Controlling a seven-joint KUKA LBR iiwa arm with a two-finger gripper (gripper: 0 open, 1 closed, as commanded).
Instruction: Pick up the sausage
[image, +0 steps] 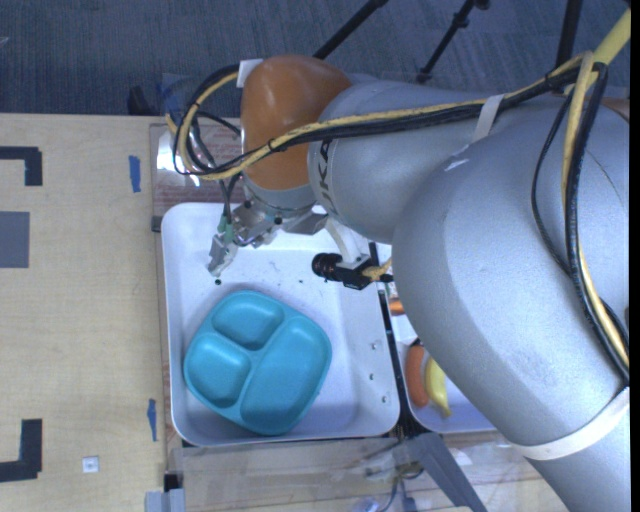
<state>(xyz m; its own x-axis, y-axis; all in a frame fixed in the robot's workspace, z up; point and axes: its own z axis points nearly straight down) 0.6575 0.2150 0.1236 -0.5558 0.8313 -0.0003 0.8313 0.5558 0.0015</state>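
Inside left bin (190, 240): blue tray (257, 360).

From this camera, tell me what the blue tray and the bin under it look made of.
Blue tray: probably moulded plastic, with a smooth, slightly satin finish; rounded compartments and soft highlights suggest it. White bin: seemingly thin plastic or coated metal, glossy; its rounded corners and even sheen leave the choice open.
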